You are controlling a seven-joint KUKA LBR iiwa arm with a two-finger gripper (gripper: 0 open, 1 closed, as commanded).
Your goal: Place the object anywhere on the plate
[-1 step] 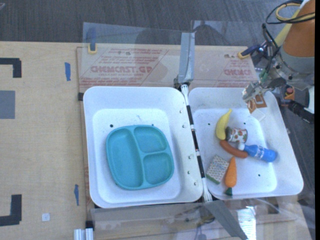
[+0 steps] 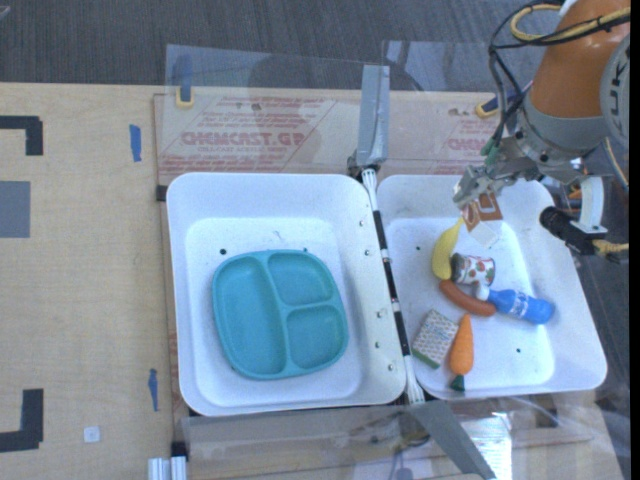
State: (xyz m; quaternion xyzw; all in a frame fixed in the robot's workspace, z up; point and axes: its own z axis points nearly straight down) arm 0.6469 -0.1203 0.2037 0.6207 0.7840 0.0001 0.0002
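Carrot (image 2: 461, 343) lies nearest; gripper (image 2: 481, 194) state cannot be told; advise centring squarely over one object before lifting toward plate (image 2: 279, 312).

Arm (image 2: 575, 63) reaches in from right — gripper (image 2: 484, 190) lowered.

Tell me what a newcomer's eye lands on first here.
The teal three-compartment plastic plate lies alone in the left shallow white bin. In the right shallow white bin, a yellow banana, an orange carrot and a blue bottle cluster, with the grey gripper hanging over that bin's far end.
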